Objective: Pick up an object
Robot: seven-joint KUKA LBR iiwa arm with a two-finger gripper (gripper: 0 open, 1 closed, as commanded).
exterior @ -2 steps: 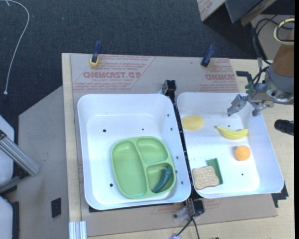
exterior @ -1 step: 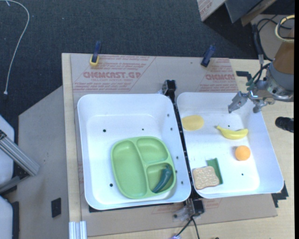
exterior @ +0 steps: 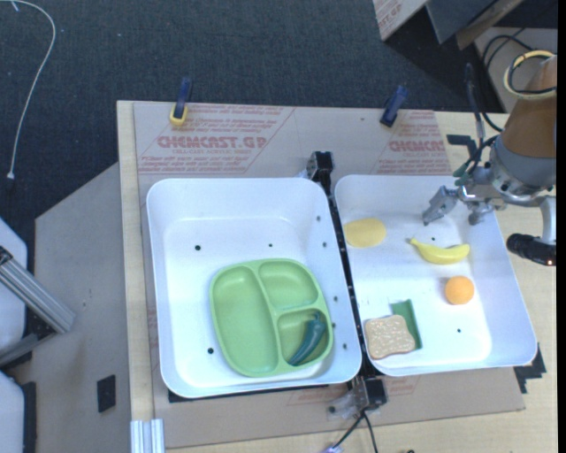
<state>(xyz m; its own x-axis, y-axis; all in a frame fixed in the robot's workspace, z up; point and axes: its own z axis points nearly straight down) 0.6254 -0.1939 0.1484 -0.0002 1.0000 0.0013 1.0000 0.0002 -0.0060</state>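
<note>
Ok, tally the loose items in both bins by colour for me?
Yellow: 2, disc, banana
Orange: 1, ball
Green: 3, plate, pepper, block
Tan: 1, toast
Total: 7

dark blue-grey carpet floor (exterior: 221,49), thin white cable (exterior: 35,66) trailing across it upper left. bench board (exterior: 265,142) tan, printed red lettering, blue clamps (exterior: 393,106) on far edge. aluminium extrusion (exterior: 31,287) at left. cardboard box (exterior: 398,13) top right. light even, soft shadows.
</note>
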